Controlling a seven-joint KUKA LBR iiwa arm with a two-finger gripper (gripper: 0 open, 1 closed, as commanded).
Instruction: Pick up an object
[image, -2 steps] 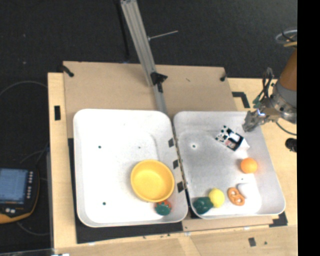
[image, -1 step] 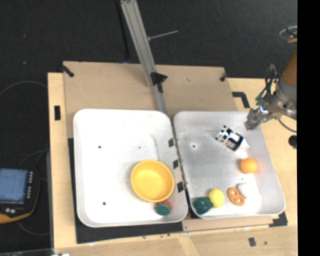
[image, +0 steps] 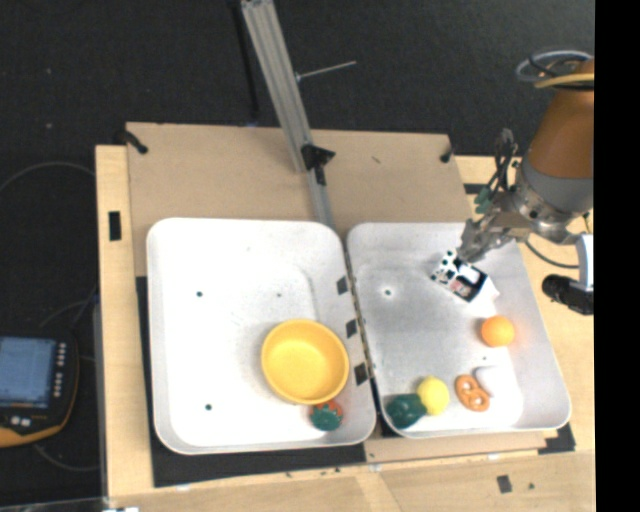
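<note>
Camera view looks down on a counter (image: 240, 180) carrying two white bins side by side. The arm comes in from the right, and its gripper (image: 468, 252) hangs over the far right part of the right bin (image: 420, 340). Whether the gripper is released or clenched cannot be told from this angle.

Right at its tip sits a small black-and-white item (image: 458, 277) with a spot of red on it, over the bin floor. It is not clear whether it is touching the gripper or held by it.

Nearer in the same bin, an orange ball (image: 497, 331) lies by the right wall. Along the near edge are a green lump (image: 405, 408), a yellow ball (image: 433, 395) touching it, and an orange ring (image: 472, 392) just beside those.

The left bin (image: 220, 290) holds a yellow bowl (image: 305, 360), upright near its right wall, with a small teal and red toy (image: 327, 415) just in front of it.
</note>
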